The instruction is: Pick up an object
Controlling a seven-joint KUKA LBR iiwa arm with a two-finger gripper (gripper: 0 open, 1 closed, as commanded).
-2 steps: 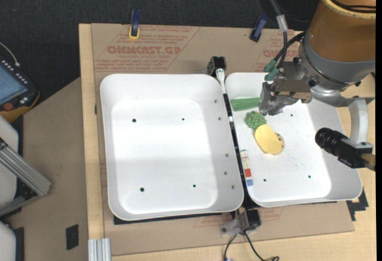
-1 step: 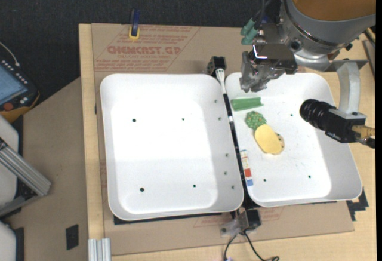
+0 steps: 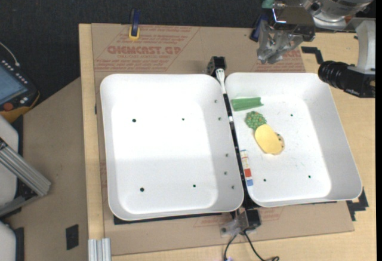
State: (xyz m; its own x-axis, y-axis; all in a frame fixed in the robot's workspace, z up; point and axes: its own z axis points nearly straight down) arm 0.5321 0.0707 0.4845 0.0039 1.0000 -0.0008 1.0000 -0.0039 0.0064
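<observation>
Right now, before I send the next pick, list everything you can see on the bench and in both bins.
bins: 2, white, side by side on the bench, left bin, right bin
green strip: 1, green, flat, right bin near its upper left
green knobbly object: 1, dark green, right bin, just below the strip
yellow object: 1, yellow, rounded, right bin, touching the knobbly object's lower edge
small tube-like object: 1, white with red and blue marks, along the right bin's left wall
cardboard sheet: 1, brown with red print, under the bins
clamp: 1, blue and yellow, cardboard's top edge
gripper: 1, grey metal, above the right bin's top rim, holding nothing visible
</observation>
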